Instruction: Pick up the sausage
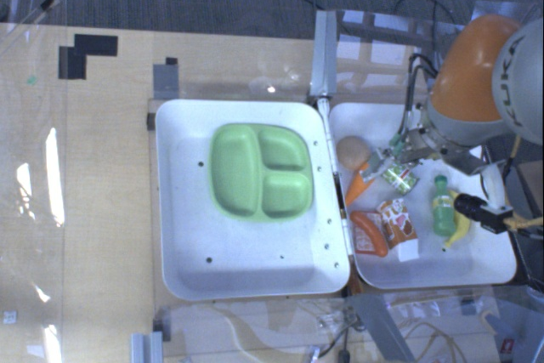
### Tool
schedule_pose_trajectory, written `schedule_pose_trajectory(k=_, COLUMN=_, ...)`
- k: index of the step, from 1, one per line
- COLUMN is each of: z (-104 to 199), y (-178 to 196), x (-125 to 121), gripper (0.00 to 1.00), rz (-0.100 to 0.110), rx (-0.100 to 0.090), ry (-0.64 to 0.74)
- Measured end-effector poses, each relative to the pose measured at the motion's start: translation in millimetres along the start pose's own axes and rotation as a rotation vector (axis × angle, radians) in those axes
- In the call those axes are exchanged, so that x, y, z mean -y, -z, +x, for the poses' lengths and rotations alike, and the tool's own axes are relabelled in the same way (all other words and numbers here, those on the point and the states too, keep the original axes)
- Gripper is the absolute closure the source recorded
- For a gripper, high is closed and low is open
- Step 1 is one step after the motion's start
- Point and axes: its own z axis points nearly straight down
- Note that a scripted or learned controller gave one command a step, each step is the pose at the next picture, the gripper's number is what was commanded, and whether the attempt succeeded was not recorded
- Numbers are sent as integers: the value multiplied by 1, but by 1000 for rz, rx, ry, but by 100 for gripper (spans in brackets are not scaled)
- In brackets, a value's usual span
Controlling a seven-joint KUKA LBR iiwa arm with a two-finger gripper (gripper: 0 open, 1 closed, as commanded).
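The sausage [368, 232] is a short red-orange link lying near the front left corner of the right bin [501, 268], beside the divider. My gripper [384, 161] hangs over the middle of that bin, behind the sausage and apart from it, just above a small green-labelled can [399, 176] and an orange carrot [359, 184]. The arm's orange band [472, 68] rises behind it at the right.
A snack packet [397, 221] lies right next to the sausage. A tan round item [353, 151], a green bottle [441, 205] and a banana [459, 230] also share the right bin. The left bin [183, 268] holds a green divided tray [259, 170].
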Motion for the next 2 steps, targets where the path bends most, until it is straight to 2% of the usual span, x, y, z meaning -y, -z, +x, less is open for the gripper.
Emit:
schedule_pose_trajectory(k=1, z=36, y=0, x=70, gripper=0, rz=1, rx=-1, ry=5)
schedule_pose_trajectory(k=2, z=54, y=59, x=63, gripper=0, rz=-3, rx=1, ry=86)
